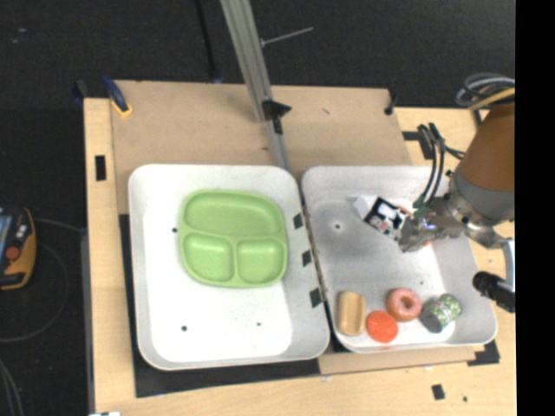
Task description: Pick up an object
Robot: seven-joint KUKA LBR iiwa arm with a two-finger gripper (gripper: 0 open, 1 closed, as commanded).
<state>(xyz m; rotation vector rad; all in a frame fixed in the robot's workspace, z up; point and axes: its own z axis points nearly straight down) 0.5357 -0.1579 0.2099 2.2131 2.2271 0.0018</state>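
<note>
Our jaws (408, 232) sit low over the upper middle of the right shallow white bin (347, 189), and at this slant we cannot tell whether they are apart or together, nor whether anything lies between them. Just beside them, to the left, is a small white and black box-like object (375, 212), touching or nearly touching the tool; we judge this the likeliest thing to pick up, though we cannot tell if it is gripped. To do the step well, we would centre the jaws squarely over that object, come down straight, and close only once it lies between them, then lift gently to check that it rises. Along the bin's near edge lie a tan cylinder (349, 312), an orange ball (381, 326), a pink ring-shaped doughnut toy (403, 302) and a green and grey rounded object (440, 312), all well apart from the jaws. The left white bin (156, 319) bears a green divided plastic plate (232, 237). The grey arm with its orange band (492, 150) reaches in from the right, bent down over the wooden tabletop (217, 120).
</note>
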